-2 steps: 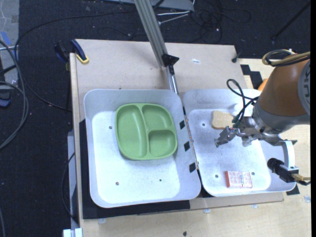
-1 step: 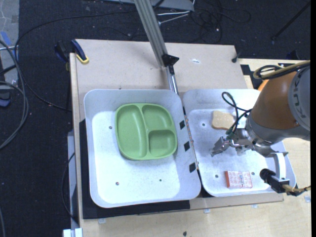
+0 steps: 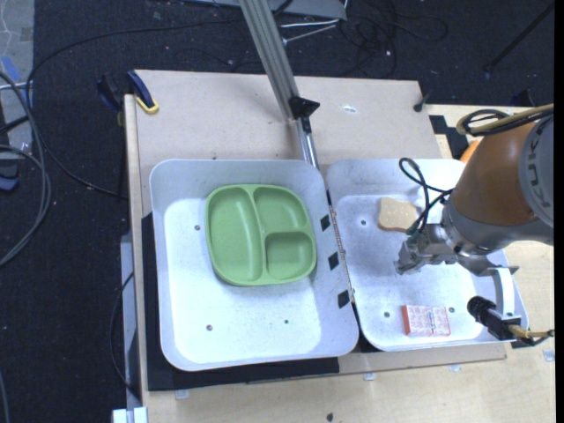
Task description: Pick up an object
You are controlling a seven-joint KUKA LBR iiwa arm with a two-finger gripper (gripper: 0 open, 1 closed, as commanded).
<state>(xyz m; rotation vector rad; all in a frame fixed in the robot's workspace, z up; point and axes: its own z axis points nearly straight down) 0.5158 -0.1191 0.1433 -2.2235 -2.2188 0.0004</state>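
Dark floor strewn with black cables surrounds a pale wooden bench (image 3: 220,113), and two white bins sit on it side by side. Far to the left of the claw, at the bench's back corner, lies a small clamp (image 3: 141,92) with a blue and yellow handle. Well left of the claw, the left bin (image 3: 176,324) carries a green divided tray (image 3: 262,233) with three compartments, lying flat and a little askew. A grey metal pole (image 3: 273,47) slants down from the top of the view and ends at the back edge where the two bins meet, up and to the left of the claw. Black clips (image 3: 335,258) run along the seam between the bins. The claw (image 3: 412,258) is over the middle of the right bin (image 3: 370,315), low near the bin floor, at the end of the grey arm (image 3: 498,192) with its orange band; black cable loops over the wrist. Whether its fingers are spread or pressed together I cannot tell, since the wrist body hides them, and nothing shows between them. Just behind the claw and slightly left lies a tan sponge (image 3: 396,214), near but apart from it. In front of the claw and a little right lies a flat red and white packet (image 3: 426,321), also apart from it.
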